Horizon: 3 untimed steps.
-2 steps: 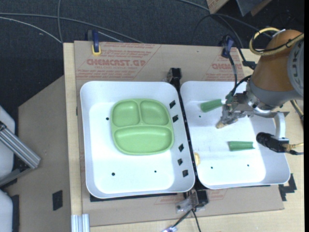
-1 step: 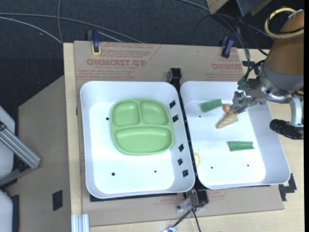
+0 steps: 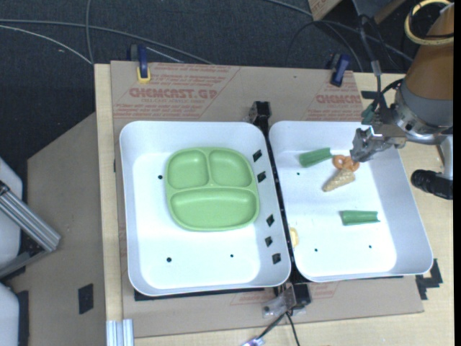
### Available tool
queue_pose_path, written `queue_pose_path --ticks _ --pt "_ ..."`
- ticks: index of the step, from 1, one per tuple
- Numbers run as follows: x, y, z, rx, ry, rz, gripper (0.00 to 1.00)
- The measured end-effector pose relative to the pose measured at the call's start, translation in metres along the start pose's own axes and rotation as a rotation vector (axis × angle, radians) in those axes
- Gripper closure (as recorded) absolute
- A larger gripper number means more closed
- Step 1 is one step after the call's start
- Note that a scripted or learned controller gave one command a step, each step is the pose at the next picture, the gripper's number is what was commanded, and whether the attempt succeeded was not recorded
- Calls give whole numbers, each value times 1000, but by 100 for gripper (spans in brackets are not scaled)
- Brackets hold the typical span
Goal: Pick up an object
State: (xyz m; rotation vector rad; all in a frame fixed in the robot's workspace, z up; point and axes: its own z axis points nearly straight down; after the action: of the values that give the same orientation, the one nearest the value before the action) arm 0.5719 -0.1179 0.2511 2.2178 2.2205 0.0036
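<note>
Two shallow white bins sit side by side on the tabletop (image 3: 180, 85). The left bin (image 3: 144, 258) holds a pale green plastic divided plate (image 3: 212, 189) with three compartments, lying flat near the bin's middle. The right bin (image 3: 403, 244) holds several small things: a green flat strip (image 3: 315, 157) toward the far side, a second green strip (image 3: 359, 218) nearer the front, a tan, elongated lumpy piece (image 3: 337, 182) between them, and a small orange curled piece (image 3: 346, 163) touching the tan piece's far end. The grey arm with its orange band (image 3: 432, 71) reaches in from the right, and its claw (image 3: 362, 150) hangs low over the far part of the right bin, just beside the orange curled piece. How far the claw is spread cannot be made out, nor whether it has hold of anything.
</note>
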Motion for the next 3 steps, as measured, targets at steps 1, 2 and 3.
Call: queue_pose_path --ticks 1,2,3 --pt "45 12 12 5 2 -3 100" --pt "91 23 19 4 2 -3 100" --pt "135 53 25 1 2 -4 100"
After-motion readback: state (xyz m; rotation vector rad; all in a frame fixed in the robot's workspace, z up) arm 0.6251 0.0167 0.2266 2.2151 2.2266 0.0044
